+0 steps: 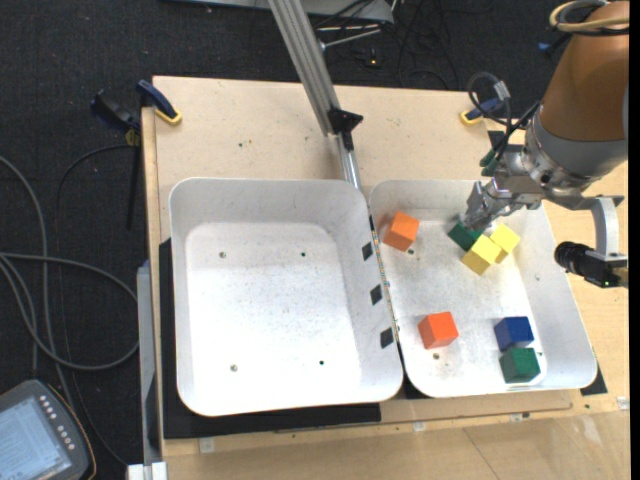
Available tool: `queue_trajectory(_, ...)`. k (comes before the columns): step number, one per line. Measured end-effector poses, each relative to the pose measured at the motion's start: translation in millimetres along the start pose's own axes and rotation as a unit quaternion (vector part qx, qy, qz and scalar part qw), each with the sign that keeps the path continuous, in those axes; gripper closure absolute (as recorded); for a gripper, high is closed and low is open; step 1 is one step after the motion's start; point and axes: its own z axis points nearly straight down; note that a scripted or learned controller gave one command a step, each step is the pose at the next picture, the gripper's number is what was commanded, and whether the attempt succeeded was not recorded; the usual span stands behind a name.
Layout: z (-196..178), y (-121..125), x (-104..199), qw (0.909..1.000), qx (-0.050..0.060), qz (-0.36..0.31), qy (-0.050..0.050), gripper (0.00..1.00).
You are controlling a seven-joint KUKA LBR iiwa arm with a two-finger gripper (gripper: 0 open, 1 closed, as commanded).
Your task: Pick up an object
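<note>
- The jaws (478, 218) sit low in the right bin (560, 313); I cannot tell how they are set.
- A dark green block (462, 236) lies just below them, touching 2 yellow blocks (490, 248).
- An orange block (402, 231) lies to their left.

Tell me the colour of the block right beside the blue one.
Green: the block touching the blue block in the right bin, camera view.

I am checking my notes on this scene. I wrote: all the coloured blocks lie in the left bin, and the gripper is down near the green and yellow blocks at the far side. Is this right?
Not quite. The camera view shows the blocks in the right bin, not the left bin. The rest stands: the gripper is down by the green block and the yellow blocks at the far side.
</note>
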Motion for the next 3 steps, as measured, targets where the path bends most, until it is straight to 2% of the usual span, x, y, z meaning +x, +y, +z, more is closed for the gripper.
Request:
queue_trajectory(1,1.5,4.9,50.0,1.0,-0.001,-0.001,0.0,1.0)
queue_trajectory(2,20.2,4.9,98.6,1.0,0.0,0.0,0.0,1.0)
queue_trajectory(3,18.0,0.9,149.2,1.0,-0.001,0.0,0.0,1.0)
